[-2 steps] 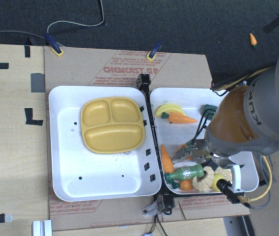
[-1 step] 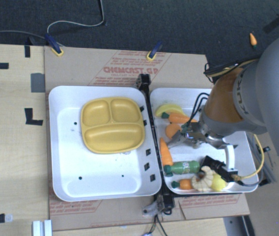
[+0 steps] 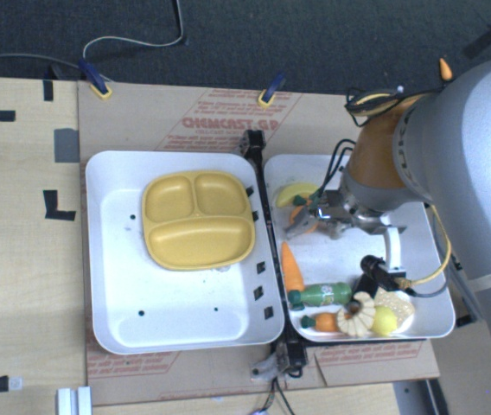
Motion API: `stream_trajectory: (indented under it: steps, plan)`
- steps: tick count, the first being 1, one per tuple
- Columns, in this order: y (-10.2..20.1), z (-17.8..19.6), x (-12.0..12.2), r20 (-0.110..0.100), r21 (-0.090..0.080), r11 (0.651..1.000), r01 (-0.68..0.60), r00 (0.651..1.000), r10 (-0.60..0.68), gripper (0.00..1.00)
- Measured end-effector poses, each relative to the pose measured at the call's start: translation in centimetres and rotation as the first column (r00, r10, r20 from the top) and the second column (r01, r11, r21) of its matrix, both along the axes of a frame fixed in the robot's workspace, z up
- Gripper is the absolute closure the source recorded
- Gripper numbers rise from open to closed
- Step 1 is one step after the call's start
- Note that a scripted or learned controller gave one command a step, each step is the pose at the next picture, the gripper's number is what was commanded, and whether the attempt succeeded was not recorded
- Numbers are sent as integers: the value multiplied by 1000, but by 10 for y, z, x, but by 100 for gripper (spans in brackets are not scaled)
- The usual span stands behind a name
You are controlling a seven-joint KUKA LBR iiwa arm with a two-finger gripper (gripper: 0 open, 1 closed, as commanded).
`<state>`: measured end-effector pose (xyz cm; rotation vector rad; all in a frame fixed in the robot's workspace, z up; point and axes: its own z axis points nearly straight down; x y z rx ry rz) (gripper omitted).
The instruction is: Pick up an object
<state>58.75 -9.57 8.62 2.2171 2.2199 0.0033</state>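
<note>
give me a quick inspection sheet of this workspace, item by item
surface: two white bins, left bin and right bin, side by side on brown cardboard.
job's things: carrot, green bottle, lemon and a banana lie in the right bin.
clutter: yellow divided plate in the left bin.
grippers: gripper low over the right bin's far end, near the banana; finger state unclear.
cables: black cable behind the bench; wires along the arm's wrist.
surroundings: dark floor, yellow clamps on the cardboard edge.
</note>
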Motion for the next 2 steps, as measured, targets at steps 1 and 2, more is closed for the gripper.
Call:
stream_trajectory:
  steps: [1, 2]
  plan:
    - [-1, 10, 0, 0, -1, 1000, 0, 1000, 0, 100]
    - [-1, 9, 0, 0, -2, 1000, 0, 1000, 0, 0]
